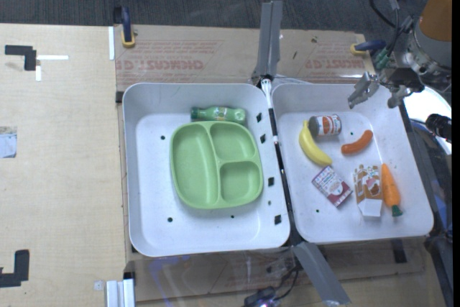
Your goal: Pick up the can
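While the can (326, 126) lies on its side in the right bin (410, 226), the gripper (379, 91) hangs above that bin's far rim, well apart from the can and toward its upper right. Its two fingers (361, 93) are spread wide with nothing between them. An orange band on the arm (438, 11) shows further up, near the picture's top right corner.

Touching the can's left end, a yellow banana (313, 145) curves down toward the near side of the bin. Just to the right of the can and slightly nearer the camera lies a reddish sausage (357, 143). Below the can, a small red-and-white packet (331, 185) lies tilted, and to that packet's right a juice carton (368, 190) lies flat with an orange carrot (389, 188) just beside it on its right.

To the left of the can, beyond the divider where the two bins meet, the left bin (144, 226) holds a green three-compartment plate (216, 165). A green bottle (218, 113) lies on its side against the plate's far edge, roughly level with the can.

Both bins rest on a brown surface (172, 54), with a pale wooden board (57, 176) far to the can's left.
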Action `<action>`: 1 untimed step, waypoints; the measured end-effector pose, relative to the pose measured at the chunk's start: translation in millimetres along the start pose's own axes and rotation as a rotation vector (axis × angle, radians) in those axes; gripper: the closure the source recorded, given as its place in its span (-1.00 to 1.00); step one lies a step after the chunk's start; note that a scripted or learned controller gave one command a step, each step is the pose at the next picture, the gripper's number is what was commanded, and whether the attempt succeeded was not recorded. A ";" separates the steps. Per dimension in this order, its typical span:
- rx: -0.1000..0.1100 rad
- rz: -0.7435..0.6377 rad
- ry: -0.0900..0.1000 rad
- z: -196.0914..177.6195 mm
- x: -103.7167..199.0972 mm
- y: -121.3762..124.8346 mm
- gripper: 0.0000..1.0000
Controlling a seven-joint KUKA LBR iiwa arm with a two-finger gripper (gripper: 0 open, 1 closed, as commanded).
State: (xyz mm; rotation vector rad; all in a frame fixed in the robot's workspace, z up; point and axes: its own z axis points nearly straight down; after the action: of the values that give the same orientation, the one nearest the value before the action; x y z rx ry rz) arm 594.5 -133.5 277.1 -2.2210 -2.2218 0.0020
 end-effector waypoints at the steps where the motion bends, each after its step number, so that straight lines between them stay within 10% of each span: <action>1: 0.000 -0.066 0.000 66.6 24.9 30.4 -1.00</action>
State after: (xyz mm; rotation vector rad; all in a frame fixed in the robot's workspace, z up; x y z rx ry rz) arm 624.8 -108.7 210.4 -2.1466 -2.2944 0.0017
